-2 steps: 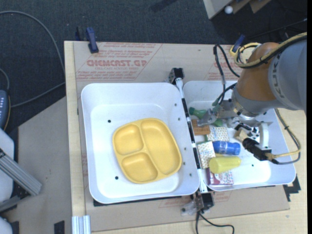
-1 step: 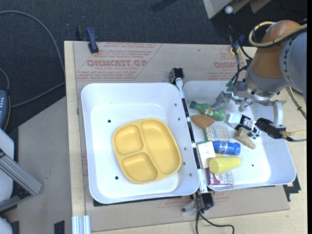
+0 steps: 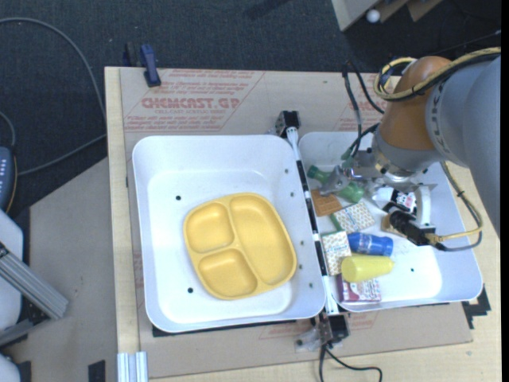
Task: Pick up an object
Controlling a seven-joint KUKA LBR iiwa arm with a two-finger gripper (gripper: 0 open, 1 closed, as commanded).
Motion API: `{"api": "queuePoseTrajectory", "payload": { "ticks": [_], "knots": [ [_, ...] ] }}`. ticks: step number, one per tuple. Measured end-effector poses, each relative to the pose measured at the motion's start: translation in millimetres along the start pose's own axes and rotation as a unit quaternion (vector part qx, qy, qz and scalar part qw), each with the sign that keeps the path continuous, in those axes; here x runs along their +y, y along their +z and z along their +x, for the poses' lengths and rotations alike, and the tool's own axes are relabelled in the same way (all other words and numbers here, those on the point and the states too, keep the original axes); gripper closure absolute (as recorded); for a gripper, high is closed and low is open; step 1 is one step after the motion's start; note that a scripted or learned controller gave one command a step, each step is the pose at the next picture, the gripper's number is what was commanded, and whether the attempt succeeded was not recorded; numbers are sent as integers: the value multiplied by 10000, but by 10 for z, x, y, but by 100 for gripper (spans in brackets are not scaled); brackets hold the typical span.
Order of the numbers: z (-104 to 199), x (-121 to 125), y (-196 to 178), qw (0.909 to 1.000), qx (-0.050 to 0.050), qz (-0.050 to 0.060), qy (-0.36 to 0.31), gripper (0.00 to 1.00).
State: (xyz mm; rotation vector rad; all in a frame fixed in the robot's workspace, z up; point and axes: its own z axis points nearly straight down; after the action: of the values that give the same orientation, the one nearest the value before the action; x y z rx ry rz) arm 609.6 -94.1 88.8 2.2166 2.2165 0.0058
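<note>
Camera view. The arm reached in from the right edge of the tabletop, and the gripper was low over the far left corner of the right bin. Whether the gripper was wide or narrow could not be told, and nothing was seen held in it.

The likeliest target, a small green object, lay just beneath the gripper, near the bin's left wall. A miss appeared to be the main risk. The green object was small and crowded by a brown card and a patterned packet, so a closing gripper might pinch a neighbour, catch two things, or push the target against the wall. The flat items would probably slip from any grasp.

Containers: the right bin also held a blue cylinder and, just beside it toward the near edge, a yellow object. A red-and-white packet lay at the near left corner. All of these were crowded along the left side of the right bin. The left bin carried one yellow divided tray near its middle, its three compartments bare.
</note>
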Motion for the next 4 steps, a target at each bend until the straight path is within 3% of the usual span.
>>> {"api": "queuePoseTrajectory", "payload": {
  "ticks": [1, 2, 3, 4],
  "knots": [
    [18, 14, -108, 10000, 16, -19, 2, 100],
    [-431, -202, -244, 10000, 9, 44, 6, 100],
    [-443, -195, 3, 10000, 22, 14, -5, 100],
    [113, -826, -969, 10000, 16, 38, -4, 100]
  ]
}}
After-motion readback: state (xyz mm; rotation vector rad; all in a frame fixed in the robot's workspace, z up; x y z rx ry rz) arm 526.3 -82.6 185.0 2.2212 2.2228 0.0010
